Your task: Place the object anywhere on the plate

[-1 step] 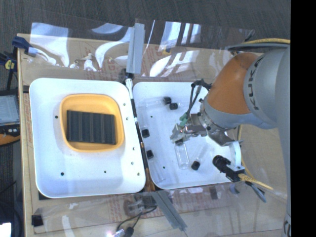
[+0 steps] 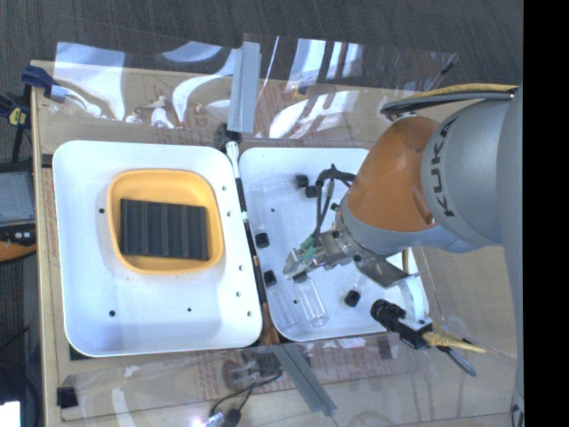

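Note:
A yellow plate (image 2: 162,185) with rounded corners lies in the left bin (image 2: 80,301); a dark ribbed rectangle (image 2: 166,229) covers its middle. My gripper (image 2: 300,265) hangs low over the right bin (image 2: 276,176), near that bin's left-centre, well right of the plate. Just below the gripper a small clear, glass-like object (image 2: 312,305) lies on the bin floor. The grey arm with its orange band (image 2: 396,185) covers much of the right bin's right half.
Small black pieces lie in the right bin: one near the top (image 2: 300,182), one by the left wall (image 2: 261,238), one under the wrist (image 2: 352,298). A black fitting (image 2: 391,317) sits at the bin's lower right corner. Metal rails and clear sheeting border the bench.

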### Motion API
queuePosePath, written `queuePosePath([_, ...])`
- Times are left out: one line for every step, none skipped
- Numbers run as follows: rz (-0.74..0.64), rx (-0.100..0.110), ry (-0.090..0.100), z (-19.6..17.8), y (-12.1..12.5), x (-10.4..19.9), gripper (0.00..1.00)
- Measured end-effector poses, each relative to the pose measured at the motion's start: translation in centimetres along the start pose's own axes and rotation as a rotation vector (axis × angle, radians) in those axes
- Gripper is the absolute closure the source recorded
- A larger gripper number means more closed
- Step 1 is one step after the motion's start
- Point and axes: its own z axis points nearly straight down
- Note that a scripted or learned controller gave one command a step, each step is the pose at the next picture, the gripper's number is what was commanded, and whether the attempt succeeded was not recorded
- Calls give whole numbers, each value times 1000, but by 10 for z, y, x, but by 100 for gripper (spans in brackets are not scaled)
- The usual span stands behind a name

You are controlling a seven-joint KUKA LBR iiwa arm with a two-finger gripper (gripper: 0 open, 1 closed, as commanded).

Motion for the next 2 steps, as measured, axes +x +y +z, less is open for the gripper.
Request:
queuePosePath([-44,-3,-2,-28,56,26,100])
queuePosePath([-157,-3,-3,-1,108,48,100])
